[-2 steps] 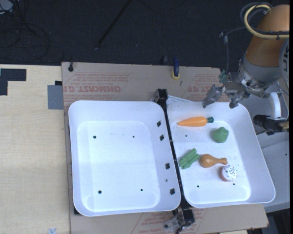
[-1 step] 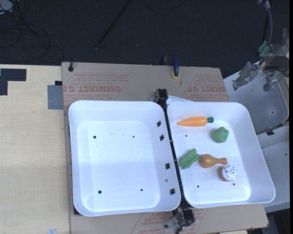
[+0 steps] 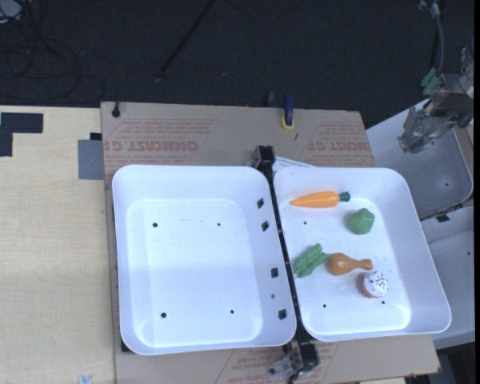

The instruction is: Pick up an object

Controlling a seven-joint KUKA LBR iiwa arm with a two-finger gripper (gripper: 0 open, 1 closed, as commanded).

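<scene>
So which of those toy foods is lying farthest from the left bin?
The small white speckled piece, lowest in the right bin; the carrot, green pieces and drumstick lie nearer.

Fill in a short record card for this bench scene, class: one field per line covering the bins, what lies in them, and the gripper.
bins: two shallow white bins side by side
right bin contents: orange toy carrot; green rounded toy; green leafy toy; brown toy drumstick; white speckled ball-like toy
touching: leafy toy and drumstick lie close together
gripper: upper right, outside the bins, holding nothing visible
task state: no object picked up yet
</scene>
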